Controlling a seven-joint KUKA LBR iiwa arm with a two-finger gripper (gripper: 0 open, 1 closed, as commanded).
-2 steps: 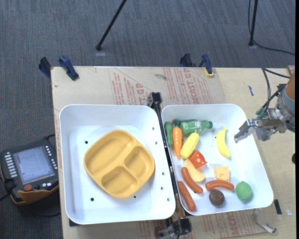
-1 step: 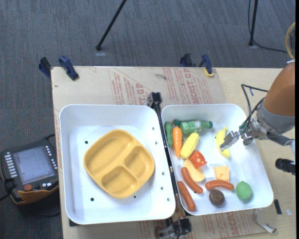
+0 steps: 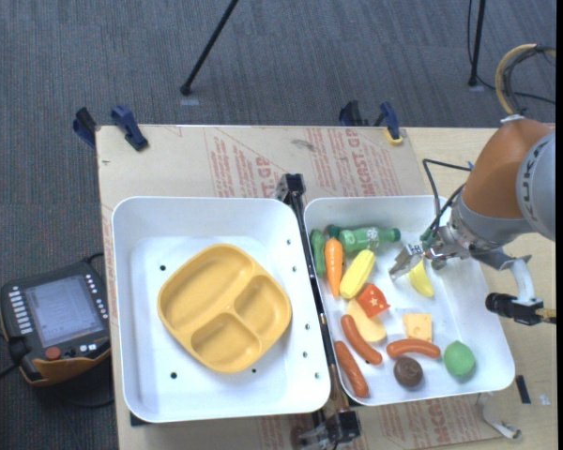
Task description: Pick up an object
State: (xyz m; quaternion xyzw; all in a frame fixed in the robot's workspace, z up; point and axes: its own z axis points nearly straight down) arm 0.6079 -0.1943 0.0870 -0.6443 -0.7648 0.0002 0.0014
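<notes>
The right bin (image 3: 479, 331) holds several toy foods: a green bottle (image 3: 368, 237), a carrot (image 3: 333, 262), a corn cob (image 3: 357, 273), a red pepper (image 3: 373, 300), a cheese wedge (image 3: 417, 326), sausages (image 3: 360, 337), a lime (image 3: 459, 359) and a brown ball (image 3: 408, 372). A small yellow fruit (image 3: 422, 280) lies near the bin's upper middle. My gripper (image 3: 414, 261) hovers low just above and left of that fruit, its fingers spread and open with nothing between them. The grey and orange arm reaches in from the right.
The left bin (image 3: 131, 251) holds a yellow divided plate (image 3: 225, 306). A black divider (image 3: 305, 251) runs between the bins. A teach pendant (image 3: 52, 322) lies on the floor at left. Blue clamps (image 3: 127, 125) grip the bench's back edge.
</notes>
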